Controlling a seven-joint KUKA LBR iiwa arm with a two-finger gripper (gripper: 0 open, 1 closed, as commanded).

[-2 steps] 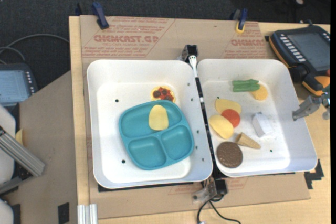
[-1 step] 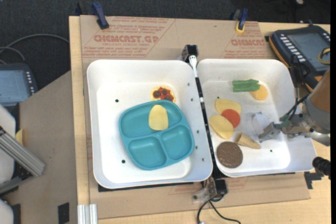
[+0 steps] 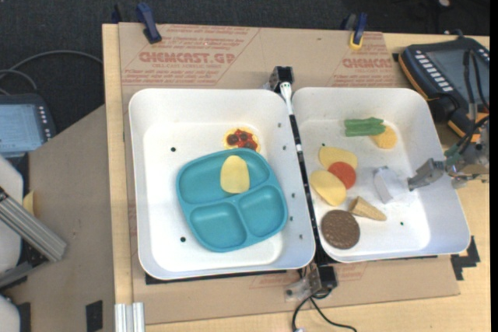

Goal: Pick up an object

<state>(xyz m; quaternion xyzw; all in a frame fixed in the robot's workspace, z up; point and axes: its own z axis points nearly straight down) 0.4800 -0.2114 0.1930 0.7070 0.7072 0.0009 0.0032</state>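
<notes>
You've got the jaws (image 3: pixel 416 179) low at the right bin's (image 3: pixel 405 101) right wall; can't tell if they're spread or pressed together, too small and blurred. Nearest thing is a pale grey piece (image 3: pixel 384 184) just left of them, apart. Further left in that bin: red round item (image 3: pixel 342 173) on a yellow slice (image 3: pixel 337 159), another yellow piece (image 3: pixel 328 186), tan wedge (image 3: pixel 366 207), brown disc (image 3: pixel 341 228) nr the near edge; green item (image 3: pixel 363 126) and orange-yellow piece (image 3: pixel 385 139) on the far side. Left bin (image 3: pixel 148 167) has a teal divided tray (image 3: pixel 229 210) w/ a yellow item (image 3: pixel 234 173) in its far compartment, plus a small pizza-like piece (image 3: pixel 241 139) beside the tray's far rim.
</notes>
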